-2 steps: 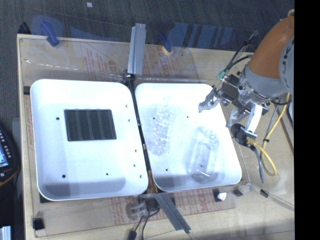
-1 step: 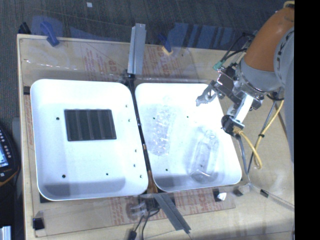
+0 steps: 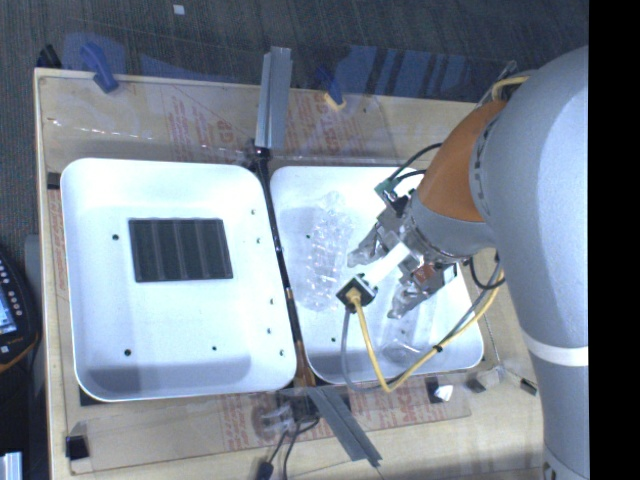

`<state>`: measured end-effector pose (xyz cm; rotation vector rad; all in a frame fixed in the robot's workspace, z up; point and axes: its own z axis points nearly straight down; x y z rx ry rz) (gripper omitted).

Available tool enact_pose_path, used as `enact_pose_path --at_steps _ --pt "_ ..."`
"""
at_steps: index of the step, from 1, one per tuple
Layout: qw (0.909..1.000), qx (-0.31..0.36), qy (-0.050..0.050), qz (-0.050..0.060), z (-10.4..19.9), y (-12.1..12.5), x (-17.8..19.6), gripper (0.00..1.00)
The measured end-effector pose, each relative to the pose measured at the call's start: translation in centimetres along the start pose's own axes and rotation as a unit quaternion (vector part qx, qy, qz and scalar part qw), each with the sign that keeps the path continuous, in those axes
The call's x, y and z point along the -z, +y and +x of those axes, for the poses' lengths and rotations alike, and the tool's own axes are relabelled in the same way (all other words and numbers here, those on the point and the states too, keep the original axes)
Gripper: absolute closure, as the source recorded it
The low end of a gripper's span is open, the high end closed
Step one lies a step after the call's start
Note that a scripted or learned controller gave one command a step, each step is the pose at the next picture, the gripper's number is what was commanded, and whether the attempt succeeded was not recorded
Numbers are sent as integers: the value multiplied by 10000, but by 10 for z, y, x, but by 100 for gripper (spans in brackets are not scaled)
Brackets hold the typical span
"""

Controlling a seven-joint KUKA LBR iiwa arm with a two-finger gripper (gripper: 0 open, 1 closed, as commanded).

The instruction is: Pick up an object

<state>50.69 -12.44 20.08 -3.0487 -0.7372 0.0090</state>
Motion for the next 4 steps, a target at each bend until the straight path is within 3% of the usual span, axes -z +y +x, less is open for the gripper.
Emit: enact_pose_path --at_steps 1,2,3,4 --pt "9984 564 13 -18 -24 58 51 0" --pt "9988 498 -3 1 79 20 -40 0" --pt "9893 1456 9 -19 44 52 19 0" --pt "9805 1967 7 -12 12 23 59 0"
